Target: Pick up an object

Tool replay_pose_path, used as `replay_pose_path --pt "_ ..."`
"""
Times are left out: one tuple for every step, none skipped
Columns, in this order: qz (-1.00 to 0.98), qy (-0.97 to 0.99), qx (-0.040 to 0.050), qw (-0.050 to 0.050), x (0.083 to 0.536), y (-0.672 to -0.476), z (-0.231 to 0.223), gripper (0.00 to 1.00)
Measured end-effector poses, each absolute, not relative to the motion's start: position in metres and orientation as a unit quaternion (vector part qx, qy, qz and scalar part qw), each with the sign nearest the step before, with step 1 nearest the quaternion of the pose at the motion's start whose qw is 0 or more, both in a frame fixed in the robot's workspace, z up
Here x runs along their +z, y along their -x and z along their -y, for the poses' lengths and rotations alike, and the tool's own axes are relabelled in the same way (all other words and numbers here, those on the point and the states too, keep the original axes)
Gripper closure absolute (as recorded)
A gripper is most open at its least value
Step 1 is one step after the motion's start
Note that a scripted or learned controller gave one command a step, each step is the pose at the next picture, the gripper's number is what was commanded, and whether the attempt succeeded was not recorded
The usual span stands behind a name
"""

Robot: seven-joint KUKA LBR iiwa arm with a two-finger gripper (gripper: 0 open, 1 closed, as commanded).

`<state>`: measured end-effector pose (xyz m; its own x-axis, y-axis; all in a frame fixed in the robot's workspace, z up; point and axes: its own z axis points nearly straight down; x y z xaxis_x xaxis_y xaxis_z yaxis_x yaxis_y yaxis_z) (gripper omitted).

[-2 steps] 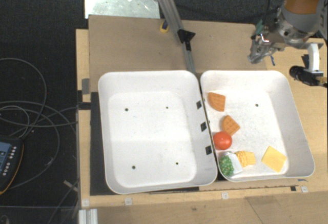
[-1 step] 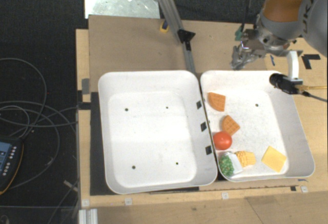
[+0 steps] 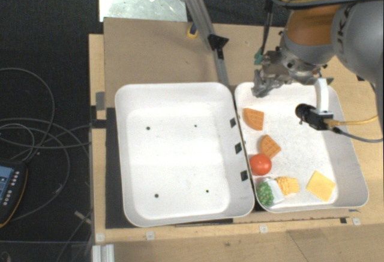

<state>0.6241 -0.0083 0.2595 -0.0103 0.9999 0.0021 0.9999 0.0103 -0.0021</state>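
The gripper (image 3: 263, 88) hangs at the far left corner of the right bin (image 3: 348, 153), and I cannot tell how it is set. Nothing sits in it. Just near of it lies an orange wedge (image 3: 254, 118), the closest of 6 pieces. I'd drop straight down over that wedge, clear of the bin wall.

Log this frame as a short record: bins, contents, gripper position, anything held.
left bin: no items visible inside
right bin: holds all the items
items: orange wedge, waffle piece, tomato, green piece, corn, cheese
gripper: over right bin's far left corner
held: nothing visibly held
jaws: state unclear
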Motion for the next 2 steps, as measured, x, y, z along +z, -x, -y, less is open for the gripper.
replay_pose_path --pt "0.711 0.703 0.0004 0.002 0.243 -0.599 -0.039 1.00" --pt "0.711 0.703 -0.0003 0.002 0.245 -0.571 -0.090 1.00"
